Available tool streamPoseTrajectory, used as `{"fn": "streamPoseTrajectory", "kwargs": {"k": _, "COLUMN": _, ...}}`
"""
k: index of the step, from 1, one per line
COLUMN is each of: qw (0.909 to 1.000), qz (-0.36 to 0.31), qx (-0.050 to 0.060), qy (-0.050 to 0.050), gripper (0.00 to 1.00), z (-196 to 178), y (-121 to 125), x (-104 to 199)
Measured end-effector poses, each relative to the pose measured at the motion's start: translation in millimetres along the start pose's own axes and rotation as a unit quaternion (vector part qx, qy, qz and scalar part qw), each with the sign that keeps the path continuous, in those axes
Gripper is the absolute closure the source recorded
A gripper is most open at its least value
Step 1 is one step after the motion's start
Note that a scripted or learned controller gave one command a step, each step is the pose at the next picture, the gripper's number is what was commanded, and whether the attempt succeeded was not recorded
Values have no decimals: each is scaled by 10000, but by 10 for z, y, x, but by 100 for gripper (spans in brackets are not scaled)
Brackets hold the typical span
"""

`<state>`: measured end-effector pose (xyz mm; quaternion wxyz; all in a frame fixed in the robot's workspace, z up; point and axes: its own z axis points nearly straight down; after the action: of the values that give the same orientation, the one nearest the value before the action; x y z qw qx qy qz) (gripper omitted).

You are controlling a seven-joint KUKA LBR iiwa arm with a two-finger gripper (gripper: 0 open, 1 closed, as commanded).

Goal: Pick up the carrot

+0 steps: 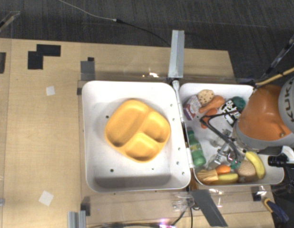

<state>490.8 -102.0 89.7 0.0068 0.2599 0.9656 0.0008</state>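
Two shallow white bins (90, 141) side by side; left holds a glossy yellow lobed tray (137, 129); right, cluttered, has the smooth orange carrot (212, 105) near its far edge; metal gripper (226, 152) low among toys near a banana (255, 164), its grip unclear.

Yellow-orange divided plate (138, 129) in a white bin (97, 177), orange carrot (212, 106), yellow banana (256, 164)

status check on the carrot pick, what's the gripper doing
Gripper low in right bin, over the clutter near the front; finger state unclear. Carrot lying at the back, apart from it. Banana and other items crowd around gripper.
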Motion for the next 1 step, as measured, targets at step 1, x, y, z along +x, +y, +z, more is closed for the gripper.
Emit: {"fn": "streamPoseTrajectory", "kwargs": {"k": 1, "qw": 9999, "qz": -101, "qx": 7, "qy": -5, "gripper": 0, "z": -1, "y": 17, "x": 7}}
